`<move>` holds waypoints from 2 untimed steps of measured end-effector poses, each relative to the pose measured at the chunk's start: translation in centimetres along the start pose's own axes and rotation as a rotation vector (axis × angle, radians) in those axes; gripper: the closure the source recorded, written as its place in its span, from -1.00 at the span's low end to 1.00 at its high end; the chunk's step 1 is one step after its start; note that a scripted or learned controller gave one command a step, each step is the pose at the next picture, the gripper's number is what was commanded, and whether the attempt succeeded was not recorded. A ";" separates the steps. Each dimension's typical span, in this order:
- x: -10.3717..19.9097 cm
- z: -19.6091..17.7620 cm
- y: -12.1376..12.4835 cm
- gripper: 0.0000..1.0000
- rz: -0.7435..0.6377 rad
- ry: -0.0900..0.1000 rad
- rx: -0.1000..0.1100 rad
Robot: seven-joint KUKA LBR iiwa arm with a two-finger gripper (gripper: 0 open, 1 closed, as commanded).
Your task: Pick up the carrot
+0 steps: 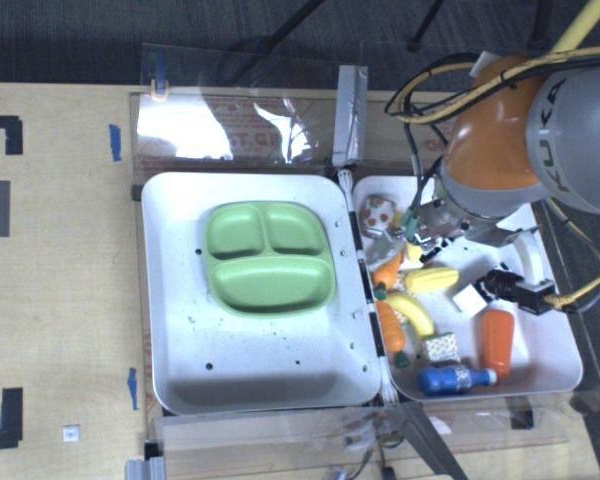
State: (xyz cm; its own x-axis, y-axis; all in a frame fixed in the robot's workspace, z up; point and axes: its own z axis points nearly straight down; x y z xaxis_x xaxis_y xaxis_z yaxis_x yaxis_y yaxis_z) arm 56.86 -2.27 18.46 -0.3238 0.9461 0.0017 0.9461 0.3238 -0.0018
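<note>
In the right-hand white bin, against its left wall, lies the carrot, a small orange toy with a green top, its length running roughly along the divider between the two bins. A second orange piece sits just above it, near the gripper, and may be another carrot or a similar toy; it is too small to tell. The gripper hangs over the upper left part of this bin, below the arm's orange band, and whether its fingers are open or closed cannot be made out from this angle. The carrot looks like light, rigid plastic (probably smooth and a little slippery), so it should lift easily but could squirt out of a loose pinch; the thicker middle of its body, taken across the narrow width, seems the safest place to hold. Clutter crowds it. A yellow banana lies touching or just beside its right side, a second yellow piece sits just above that, and a small speckled block rests near its lower end. Further right stand an orange bottle and, along the bottom edge, a blue bottle. The bin wall on the carrot's left leaves little room for a finger, which is likely the main obstacle. The left bin holds a green divided plate, well apart from the work.
</note>
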 end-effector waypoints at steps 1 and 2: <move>3.8 0.1 -6.1 -1.00 0.095 0.000 0.000; 3.7 0.1 -6.1 -1.00 0.095 0.000 0.000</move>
